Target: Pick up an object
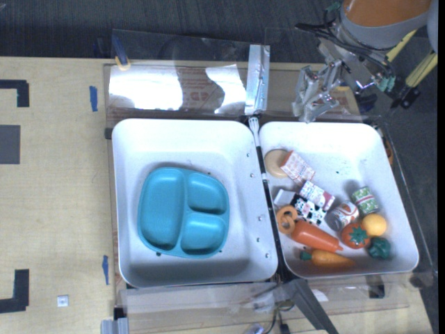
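My gripper (316,103) hangs above the far edge of the right bin (361,139), clear of everything inside it, and nothing shows between its fingers. Down in that bin lie several small things: a round tan piece (276,161), a pink-and-white packet (297,167), a black-and-white patterned box (311,202), an orange carrot (316,236), a second carrot (330,258), a red tomato (355,236), a yellow fruit (375,225), a green can (364,199) and a green broccoli piece (379,248).
The left bin (132,145) holds a blue divided plate (183,211). A clear plastic sheet (188,82) and a metal bar (257,78) lie behind the bins. Bare wooden bench (49,186) stretches to the left.
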Robot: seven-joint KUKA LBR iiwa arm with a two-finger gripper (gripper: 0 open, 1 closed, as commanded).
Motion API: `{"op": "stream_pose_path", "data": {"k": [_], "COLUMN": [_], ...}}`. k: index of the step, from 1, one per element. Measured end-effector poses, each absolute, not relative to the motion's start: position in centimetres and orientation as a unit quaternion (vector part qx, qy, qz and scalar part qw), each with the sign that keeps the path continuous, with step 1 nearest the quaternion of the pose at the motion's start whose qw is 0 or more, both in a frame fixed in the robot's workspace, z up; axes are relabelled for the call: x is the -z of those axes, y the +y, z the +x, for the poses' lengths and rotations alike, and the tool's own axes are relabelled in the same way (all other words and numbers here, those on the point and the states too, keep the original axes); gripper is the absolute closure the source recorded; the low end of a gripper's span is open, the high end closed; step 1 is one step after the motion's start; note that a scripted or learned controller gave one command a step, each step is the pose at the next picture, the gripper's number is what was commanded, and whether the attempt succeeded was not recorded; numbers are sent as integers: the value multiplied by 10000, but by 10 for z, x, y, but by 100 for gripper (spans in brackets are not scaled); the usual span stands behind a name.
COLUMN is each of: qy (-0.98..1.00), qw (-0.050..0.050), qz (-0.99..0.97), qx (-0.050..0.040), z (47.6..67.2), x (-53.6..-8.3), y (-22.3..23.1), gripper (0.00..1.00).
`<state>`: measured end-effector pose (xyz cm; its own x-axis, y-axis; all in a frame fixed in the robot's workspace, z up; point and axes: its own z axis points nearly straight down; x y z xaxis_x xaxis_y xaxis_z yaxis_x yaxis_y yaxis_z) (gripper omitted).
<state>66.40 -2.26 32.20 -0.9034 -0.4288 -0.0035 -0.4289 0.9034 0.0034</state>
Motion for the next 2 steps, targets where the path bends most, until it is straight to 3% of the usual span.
{"op": "stream_pose_path", "data": {"k": [1, 2], "qy": [9731, 9425], "qw": [33, 49], "qz": [-2305, -3342], "qx": [14, 6], "z": [668, 670], "x": [-325, -352], "y": [-133, -139], "gripper": [100, 100]}}
